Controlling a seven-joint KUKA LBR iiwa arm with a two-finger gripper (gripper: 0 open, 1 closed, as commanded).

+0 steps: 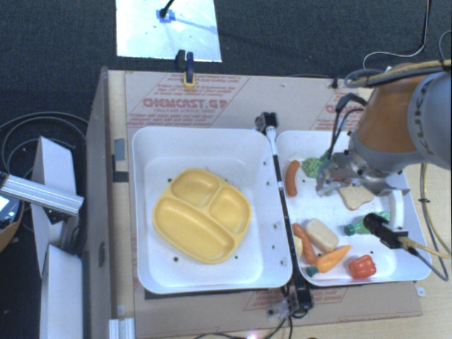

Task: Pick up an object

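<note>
Toast slice (355,197) is lying just beside the tool (329,183); whether the tool is gripping anything, I cannot tell.

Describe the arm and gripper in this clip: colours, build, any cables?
The arm is a thick rounded body, grey with a broad orange band above the wrist. Thin dark cables loop along its near side toward the small grey metallic gripper.

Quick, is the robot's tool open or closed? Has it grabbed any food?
Tool: cannot tell if open or closed; it sits low in the right bin by the broccoli and bread slice.
</note>
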